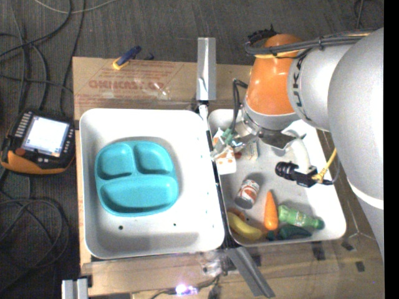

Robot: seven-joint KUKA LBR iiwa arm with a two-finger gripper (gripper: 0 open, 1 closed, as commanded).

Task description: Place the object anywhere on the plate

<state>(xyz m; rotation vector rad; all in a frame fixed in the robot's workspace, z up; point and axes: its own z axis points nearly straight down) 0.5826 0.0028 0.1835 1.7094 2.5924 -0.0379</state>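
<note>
overhead slanted view of a tabletop (84, 67) w/ two shallow white bins side by side. left bin (100, 229) holds a turquoise plate (138, 177) w/ three compartments, two small at the back and one long at the front; nothing lies on the plate. right bin (330, 223) holds the loose items: a small can w/ red label (247, 192) near the middle, tilted; an orange carrot (270, 210) just right of it, pointing toward the back; a yellow banana (244, 227) at the front left corner; a green bottle (299, 217) lying on its side right of the carrot, w/ a dark green item (293, 232) just in front of it. a grey arm w/ orange band (274, 86) comes in from the right and hangs over the back of the right bin. its claw (226, 143) sits low at that bin's left edge, near the wall between the bins. can't tell how far the claw is spread, or whether it has hold of anything; a small white and orange object (225, 162) shows right below it. a black cylinder w/ yellow cable (298, 173) sits right of the claw. left of the tabletop, a handheld pendant w/ lit screen (40, 141) rests on the floor.
</note>
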